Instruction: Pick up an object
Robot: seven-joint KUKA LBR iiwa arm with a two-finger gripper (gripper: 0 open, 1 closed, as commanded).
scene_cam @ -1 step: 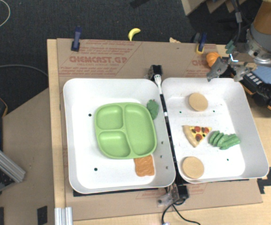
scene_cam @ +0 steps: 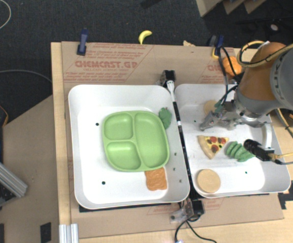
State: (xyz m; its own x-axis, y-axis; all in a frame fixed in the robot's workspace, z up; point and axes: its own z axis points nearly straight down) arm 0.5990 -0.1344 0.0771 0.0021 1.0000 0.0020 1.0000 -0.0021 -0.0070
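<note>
Reaching in over the right shallow white bin (scene_cam: 276, 178), the hand (scene_cam: 211, 118) hovers, its fingers slightly apart and clamped on nothing. Just below it lies a triangular toy pizza slice (scene_cam: 212, 145); a round tan disc (scene_cam: 208, 180) sits farther below.

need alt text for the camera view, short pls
A grey and orange robot arm lowers its claw into the right white bin, just above a toy pizza slice. The left bin holds a green divided plate.
</note>
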